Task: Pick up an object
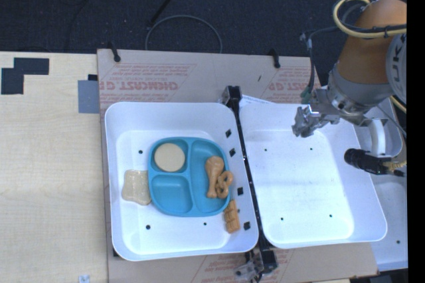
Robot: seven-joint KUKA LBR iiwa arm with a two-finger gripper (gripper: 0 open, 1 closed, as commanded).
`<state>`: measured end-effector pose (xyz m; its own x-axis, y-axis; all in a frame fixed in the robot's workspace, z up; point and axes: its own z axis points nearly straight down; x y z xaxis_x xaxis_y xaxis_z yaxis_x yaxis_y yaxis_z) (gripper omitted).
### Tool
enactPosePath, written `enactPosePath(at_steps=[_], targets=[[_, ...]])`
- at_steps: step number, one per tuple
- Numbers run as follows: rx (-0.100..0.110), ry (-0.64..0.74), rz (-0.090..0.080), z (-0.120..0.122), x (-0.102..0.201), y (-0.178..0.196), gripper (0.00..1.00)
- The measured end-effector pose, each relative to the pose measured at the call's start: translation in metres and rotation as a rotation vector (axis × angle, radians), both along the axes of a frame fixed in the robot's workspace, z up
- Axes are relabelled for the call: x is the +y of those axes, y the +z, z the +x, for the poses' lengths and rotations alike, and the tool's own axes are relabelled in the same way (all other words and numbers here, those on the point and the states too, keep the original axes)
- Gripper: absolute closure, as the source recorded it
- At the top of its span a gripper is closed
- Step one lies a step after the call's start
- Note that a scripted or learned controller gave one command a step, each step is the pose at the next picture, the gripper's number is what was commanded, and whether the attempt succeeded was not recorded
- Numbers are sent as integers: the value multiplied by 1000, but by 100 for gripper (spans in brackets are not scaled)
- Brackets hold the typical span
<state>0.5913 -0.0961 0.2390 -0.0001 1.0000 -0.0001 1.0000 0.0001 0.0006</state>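
Observation:
A blue divided plate (174, 196) lies in the left bin (126, 117). A round tan cookie (169, 157) rests in its upper-left compartment, and a twisted tan pretzel piece (218, 177) lies in its right compartment. A pale bread slice (136, 187) sits on the bin floor left of the plate. A small brown pastry (231, 216) lies just off the plate's lower-right corner. My gripper (305, 123) hangs over the upper part of the right bin (312, 208), away from all the food. Nothing shows between its fingers.
A black divider (242, 169) with clips runs between the two bins. A black cylindrical part (364, 160) juts in at the right bin's right rim. Both bins rest on cardboard (172, 79); a light wooden bench top (50, 175) extends to the left.

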Motion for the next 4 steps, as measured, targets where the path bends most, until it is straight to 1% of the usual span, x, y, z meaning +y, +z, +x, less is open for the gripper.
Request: enactPosePath(at_steps=[1,2,3,4], targets=[[6,4,2,-15,53,-14,100],[5,2,1,-19,103,-18,100],[5,3,1,-27,146,-13,100],[7,4,1,-44,197,-23,100]])
